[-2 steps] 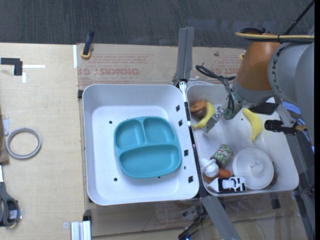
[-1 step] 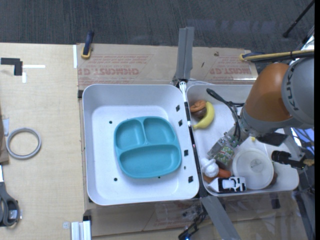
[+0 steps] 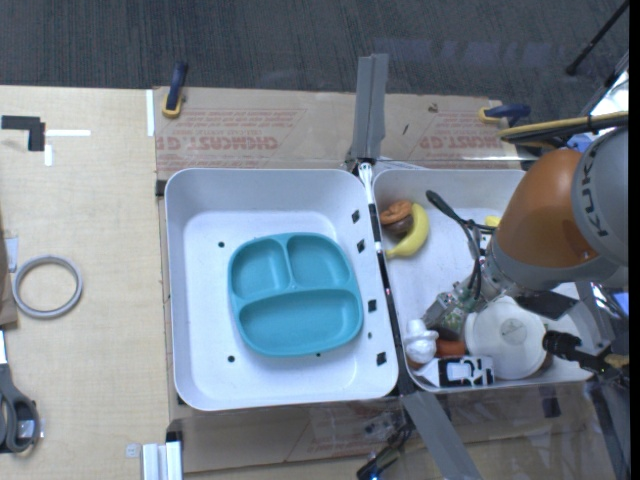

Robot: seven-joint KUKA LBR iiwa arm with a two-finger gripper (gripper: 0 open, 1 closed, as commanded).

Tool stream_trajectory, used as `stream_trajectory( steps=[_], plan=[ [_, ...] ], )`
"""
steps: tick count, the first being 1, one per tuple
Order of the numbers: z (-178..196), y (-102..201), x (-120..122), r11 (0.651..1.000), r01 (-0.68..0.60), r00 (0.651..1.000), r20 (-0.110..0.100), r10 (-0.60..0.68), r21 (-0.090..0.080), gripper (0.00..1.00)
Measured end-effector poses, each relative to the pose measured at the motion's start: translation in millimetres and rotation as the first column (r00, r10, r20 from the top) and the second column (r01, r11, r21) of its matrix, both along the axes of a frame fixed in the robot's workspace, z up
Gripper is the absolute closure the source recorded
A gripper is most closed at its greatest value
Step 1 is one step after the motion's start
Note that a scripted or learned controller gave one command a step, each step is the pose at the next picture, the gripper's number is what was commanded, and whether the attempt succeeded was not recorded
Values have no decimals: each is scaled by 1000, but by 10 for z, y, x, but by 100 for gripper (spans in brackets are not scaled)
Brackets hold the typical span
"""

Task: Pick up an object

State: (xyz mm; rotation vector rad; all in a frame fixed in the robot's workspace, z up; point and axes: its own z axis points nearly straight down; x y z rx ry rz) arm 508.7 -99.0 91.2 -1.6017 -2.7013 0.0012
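In the right bin [image 3: 470, 183], toward the surface's near right corner, a jumble of small objects [image 3: 440, 333] is reached by the claw [image 3: 462, 303], presumably lowered for a grasp; its state cannot be told. A banana [image 3: 412, 236] lies at the far wall. A teal divided plate [image 3: 295, 293] is held by the left bin [image 3: 190, 268].

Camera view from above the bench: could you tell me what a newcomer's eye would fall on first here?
Probably the teal divided plate, lying alone in the middle of the left bin. Next comes the arm's orange band, looming over the right bin, where a yellow banana lies near the far left corner and small items crowd the near end.
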Motion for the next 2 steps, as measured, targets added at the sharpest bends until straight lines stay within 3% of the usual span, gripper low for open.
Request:
stream_trajectory(
  steps=[1, 2],
  plan=[
    [95, 4, 15, 1000, -1, 1000, 3, 1, 1, 100],
    [1339, 592, 709, 1000, -1, 1000, 2, 1, -2, 100]
  ],
)
